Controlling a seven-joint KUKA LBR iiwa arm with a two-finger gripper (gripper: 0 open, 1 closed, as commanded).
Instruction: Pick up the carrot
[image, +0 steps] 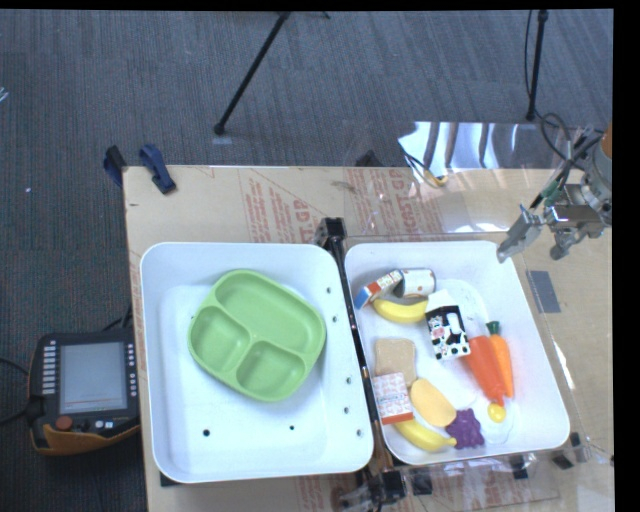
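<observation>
A: Orange, leafy green at its far tip; that is the carrot (491, 365), lying in the right bin (530, 330) toward its right wall, just right of the cow-patterned carton (448, 333).

B: And the gripper (540, 232)?

A: Up beyond the bin's far right corner, well apart from the carrot; its fingers (516, 238) stand spread, nothing between them.

B: Neighbours?

A: A fried egg (496, 410) just near of the carrot; purple grapes (464, 428) beside that (a banana (400, 309) lies farther left); the green divided plate (258, 334) sits in the left bin (170, 420).
</observation>
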